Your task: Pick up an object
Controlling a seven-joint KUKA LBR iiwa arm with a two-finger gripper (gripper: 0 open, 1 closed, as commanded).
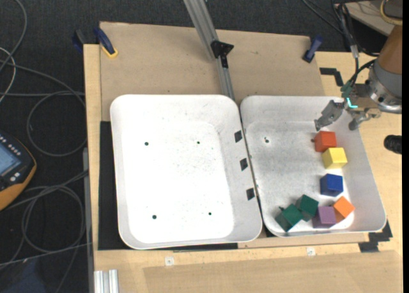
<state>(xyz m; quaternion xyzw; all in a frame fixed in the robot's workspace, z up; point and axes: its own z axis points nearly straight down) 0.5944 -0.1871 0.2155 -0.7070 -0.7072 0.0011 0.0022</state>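
The left bin (pixel 172 170) is a shallow white tray, its floor speckled with dark marks. Just beside it, the right bin (pixel 281 157) carries small coloured blocks along its right side and front edge: two dark green blocks (pixel 298 211) touching at the front, a purple block (pixel 326 215) and an orange block (pixel 344 206) next to them, a blue cube (pixel 331 184) above, then a yellow cube (pixel 335 157) and a red-orange cube (pixel 326 140) touching it. The gripper (pixel 343 117) hangs just above the red-orange cube, fingers spread apart, with nothing between them.
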